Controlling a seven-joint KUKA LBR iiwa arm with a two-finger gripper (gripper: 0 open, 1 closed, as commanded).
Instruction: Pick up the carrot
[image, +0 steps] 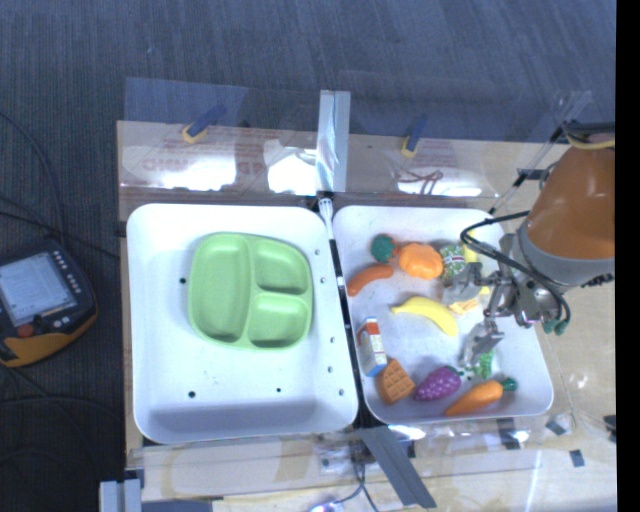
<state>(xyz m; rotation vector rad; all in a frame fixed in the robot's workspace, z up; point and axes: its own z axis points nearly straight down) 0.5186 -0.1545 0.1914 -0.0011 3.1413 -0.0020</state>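
The carrot is orange with a small green top. It lies slantwise in the front right corner of the right bin, its green end toward the right wall. My gripper hangs just above and behind the carrot, a short way from it, between the banana and the bin's right wall. Nothing shows in its grasp. The grey arm with its orange band reaches in from the right.
Beside the carrot lie purple grapes and a brown waffle piece. Farther back are a small carton, an orange fruit, a green item and an orange sausage-shaped toy. The left bin holds a green divided plate.
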